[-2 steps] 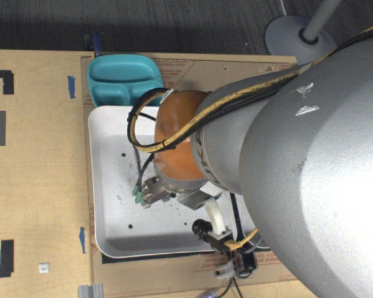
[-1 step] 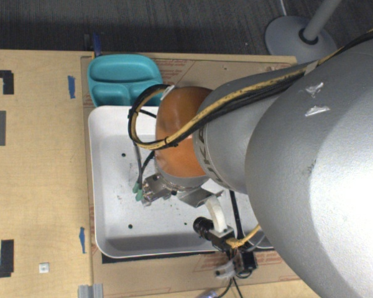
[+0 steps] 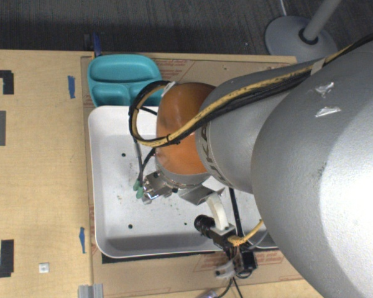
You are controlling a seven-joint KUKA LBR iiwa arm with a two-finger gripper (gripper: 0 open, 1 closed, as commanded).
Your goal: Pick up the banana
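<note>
One large grey robot arm with an orange band (image 3: 180, 138) leans in over one shallow white plastic bin (image 3: 112, 166), probably reaching down for a pick. Its gripper (image 3: 150, 190) sits low inside the bin; whether it is open cannot be told. No banana is visible. One teal moulded tray (image 3: 121, 79) lies just beyond the bin on the tan cardboard-covered worktop (image 3: 37, 166).

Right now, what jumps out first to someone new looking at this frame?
The huge grey arm fills the right side, its orange band hanging over the white bin. A teal tray sits just beyond the bin's far edge, and black and yellow cables loop off the wrist.
</note>
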